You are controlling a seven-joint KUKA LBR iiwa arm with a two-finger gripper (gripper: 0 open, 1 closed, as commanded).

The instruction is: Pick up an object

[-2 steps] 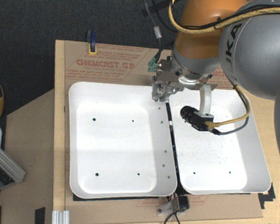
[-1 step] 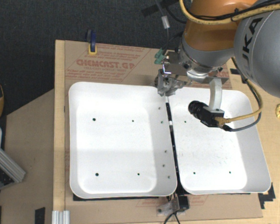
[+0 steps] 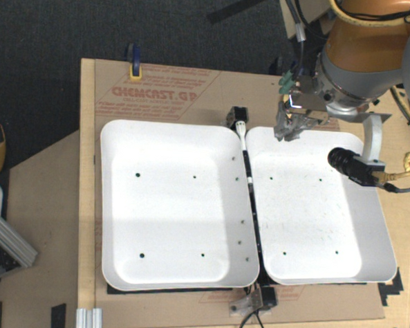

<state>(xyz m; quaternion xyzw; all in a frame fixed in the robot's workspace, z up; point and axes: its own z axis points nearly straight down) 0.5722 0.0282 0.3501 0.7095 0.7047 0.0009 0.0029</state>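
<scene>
One object is called for by the task, but its whereabouts cannot be established: nothing graspable can be made out, and any item under the tool would be hidden by it. The gripper [image 3: 288,132] hangs at the far rim of the right bin [image 3: 312,222], near the corner beside the divide. Whether the pincer is spread, pressed together or pinching anything cannot be told, as its tip reads as one dark mass. A black cylindrical unit [image 3: 350,165] projects from the wrist over the same bin. The left bin [image 3: 174,213] lies well apart from the tool. Risks, in judgement: a closure here may take only air, and so close to the rim a descent may strike the bin wall and shift the bin.
</scene>
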